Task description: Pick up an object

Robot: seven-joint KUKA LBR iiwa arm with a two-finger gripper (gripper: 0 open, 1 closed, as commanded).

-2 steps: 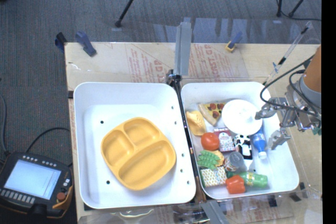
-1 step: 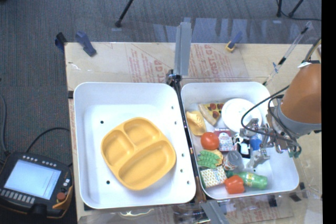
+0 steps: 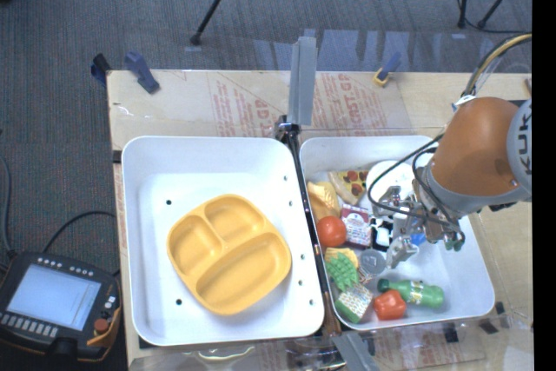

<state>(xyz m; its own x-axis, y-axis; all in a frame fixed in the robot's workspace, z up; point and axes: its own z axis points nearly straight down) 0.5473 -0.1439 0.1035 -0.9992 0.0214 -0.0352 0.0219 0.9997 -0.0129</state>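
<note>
My gripper (image 3: 402, 249) hangs low over the middle of the right bin (image 3: 473, 282), under the orange wrist band (image 3: 473, 148). Toy food is piled in that bin's left half. A red tomato (image 3: 331, 231) and a pink carton (image 3: 356, 228) lie just left of the gripper. A small silver round piece (image 3: 373, 261) sits right beside its tip. In front of it lie a green bottle (image 3: 419, 294) and a red pepper (image 3: 390, 305). Nothing visibly hangs from the gripper.
A yellow divided plate (image 3: 228, 252) lies in the left bin (image 3: 143, 187). The right bin also holds a green corn-like piece (image 3: 341, 268), a sandwich slice (image 3: 354, 303), a pizza slice (image 3: 354, 181), a white dish (image 3: 388, 180) and a yellow wedge (image 3: 320, 198). A grey post (image 3: 302, 87) stands behind the bins.
</note>
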